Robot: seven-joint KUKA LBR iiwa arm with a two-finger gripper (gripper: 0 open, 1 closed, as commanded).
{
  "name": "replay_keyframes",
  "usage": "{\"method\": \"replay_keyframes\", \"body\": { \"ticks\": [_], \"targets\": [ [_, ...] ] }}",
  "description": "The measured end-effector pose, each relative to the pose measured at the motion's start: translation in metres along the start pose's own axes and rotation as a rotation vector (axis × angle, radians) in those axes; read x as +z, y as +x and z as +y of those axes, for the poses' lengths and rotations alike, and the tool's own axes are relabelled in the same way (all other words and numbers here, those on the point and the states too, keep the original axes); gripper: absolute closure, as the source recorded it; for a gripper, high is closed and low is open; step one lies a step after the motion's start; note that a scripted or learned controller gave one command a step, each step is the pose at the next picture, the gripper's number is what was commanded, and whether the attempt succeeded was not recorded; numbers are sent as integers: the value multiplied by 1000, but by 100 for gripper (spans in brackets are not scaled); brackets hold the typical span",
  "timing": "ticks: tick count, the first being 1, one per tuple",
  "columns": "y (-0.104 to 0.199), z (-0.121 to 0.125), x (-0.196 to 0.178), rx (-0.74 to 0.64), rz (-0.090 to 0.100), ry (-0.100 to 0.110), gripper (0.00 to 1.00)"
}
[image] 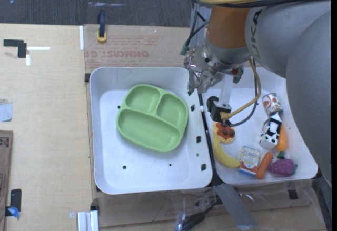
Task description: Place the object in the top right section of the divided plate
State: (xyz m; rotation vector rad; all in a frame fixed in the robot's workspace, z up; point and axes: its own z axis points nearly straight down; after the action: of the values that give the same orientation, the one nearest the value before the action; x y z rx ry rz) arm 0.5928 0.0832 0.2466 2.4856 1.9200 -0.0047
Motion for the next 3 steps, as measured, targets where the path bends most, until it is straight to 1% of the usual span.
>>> {"method": "replay_keyframes", "body": {
  "ticks": [1, 2, 3],
  "targets": [
    [-20, -90, 57, 192, -1, 4, 100],
    [20, -9, -4, 87, 0, 0, 100],
    [54, -67, 128, 163, -2, 5, 100]
  ]
}}
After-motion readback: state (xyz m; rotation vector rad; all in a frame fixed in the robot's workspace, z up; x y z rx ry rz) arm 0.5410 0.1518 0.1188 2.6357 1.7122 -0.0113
